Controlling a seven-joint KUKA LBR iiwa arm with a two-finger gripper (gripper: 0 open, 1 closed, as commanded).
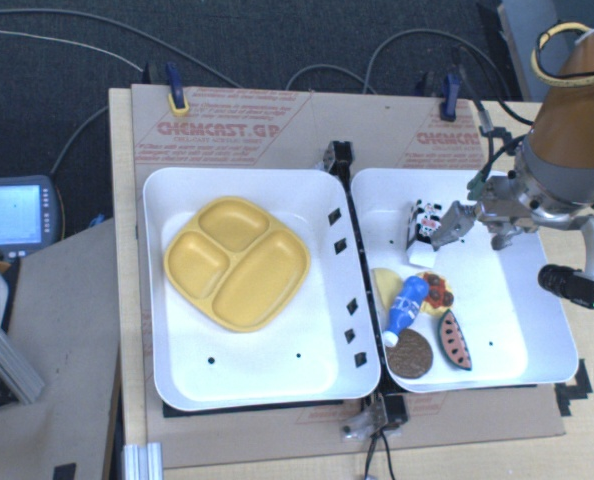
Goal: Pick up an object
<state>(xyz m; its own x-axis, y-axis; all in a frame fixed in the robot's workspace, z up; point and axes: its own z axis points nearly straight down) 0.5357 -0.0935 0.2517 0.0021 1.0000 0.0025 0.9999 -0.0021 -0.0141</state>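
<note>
Arm enters from 3 o'clock, orange band up by 1 o'clock. Gripper (455, 223) sits over right bin (537, 363), just beside a small black-and-white toy (424, 230) at the bin's 10 o'clock; can't tell its state. Toward bin's 7 o'clock, a tight cluster: blue bottle (407, 306), brown cookie (411, 354), watermelon slice (454, 340), yellow piece (385, 286). Left bin (177, 368) holds a yellow divided plate (237, 262), center.

Cardboard sheet (227, 118): red "CHEMCAST GP", repeated at right.
</note>
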